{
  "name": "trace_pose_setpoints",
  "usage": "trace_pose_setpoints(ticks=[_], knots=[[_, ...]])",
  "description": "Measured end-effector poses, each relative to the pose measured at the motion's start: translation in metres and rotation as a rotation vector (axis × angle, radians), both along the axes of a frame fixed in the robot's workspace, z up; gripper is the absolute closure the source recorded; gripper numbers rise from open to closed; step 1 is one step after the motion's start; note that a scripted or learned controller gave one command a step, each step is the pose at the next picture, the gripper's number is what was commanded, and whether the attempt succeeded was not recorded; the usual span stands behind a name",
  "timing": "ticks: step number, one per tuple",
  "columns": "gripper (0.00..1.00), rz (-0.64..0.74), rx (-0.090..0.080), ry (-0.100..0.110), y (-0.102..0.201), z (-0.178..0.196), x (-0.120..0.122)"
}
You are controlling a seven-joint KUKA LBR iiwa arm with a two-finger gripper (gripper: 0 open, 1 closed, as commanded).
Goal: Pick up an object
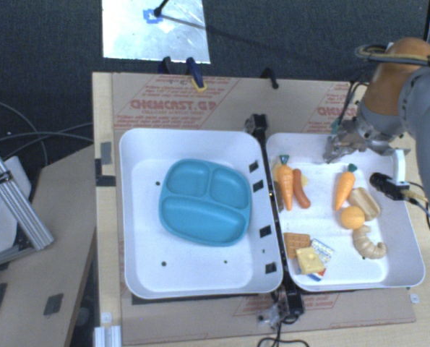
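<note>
I am hovering my gripper (335,152) over the far edge of the right bin (410,266), though whether it is spread or closed I cannot tell from this high slant. The nearest pick, an orange toy carrot (344,189), is lying just toward the camera from my hand, green top pointing at me and long axis running away down the bin. A croissant (368,246) is lying farther off.
</note>
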State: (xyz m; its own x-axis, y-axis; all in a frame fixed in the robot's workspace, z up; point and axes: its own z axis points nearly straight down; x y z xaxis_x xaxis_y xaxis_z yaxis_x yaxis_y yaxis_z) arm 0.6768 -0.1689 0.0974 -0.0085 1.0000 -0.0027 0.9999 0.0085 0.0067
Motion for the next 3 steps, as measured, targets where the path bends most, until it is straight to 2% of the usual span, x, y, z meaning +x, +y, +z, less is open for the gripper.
trace_pose_setpoints(ticks=[1,2,3], knots=[[1.0,-0.005,0.001,-0.002,-0.008,0.061,0.005],[1.0,-0.004,0.001,0.0,-0.011,0.106,0.007],[1.0,-0.003,0.002,0.001,-0.011,0.129,0.009]])
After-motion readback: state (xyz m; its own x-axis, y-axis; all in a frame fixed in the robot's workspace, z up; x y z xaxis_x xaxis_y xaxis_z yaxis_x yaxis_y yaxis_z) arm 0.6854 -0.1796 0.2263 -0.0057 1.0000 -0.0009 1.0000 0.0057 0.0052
